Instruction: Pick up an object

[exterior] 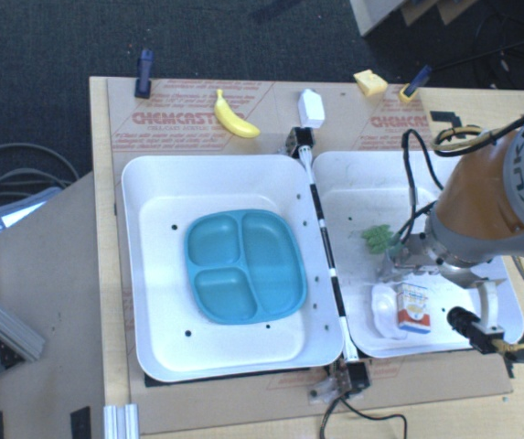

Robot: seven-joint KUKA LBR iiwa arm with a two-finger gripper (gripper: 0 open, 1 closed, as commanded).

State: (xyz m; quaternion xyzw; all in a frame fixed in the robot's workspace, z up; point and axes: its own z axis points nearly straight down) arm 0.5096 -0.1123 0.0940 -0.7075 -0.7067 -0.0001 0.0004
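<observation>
In the right bin (362,176) lie a small green leafy object (378,238) and a white packet with a red and blue label (402,309). My gripper (395,262) comes in from the right under the grey and orange arm and sits low between them, just below and to the right of the green object and just above the packet. Its tips look close to the green object, but I cannot see whether they touch it or anything else.
A blue divided plate (243,265) lies in the left bin (152,208). On the bench behind the bins are a yellow banana (233,119), a white object (311,108) and a yellow block (369,82). A black cable (412,167) arcs over the right bin.
</observation>
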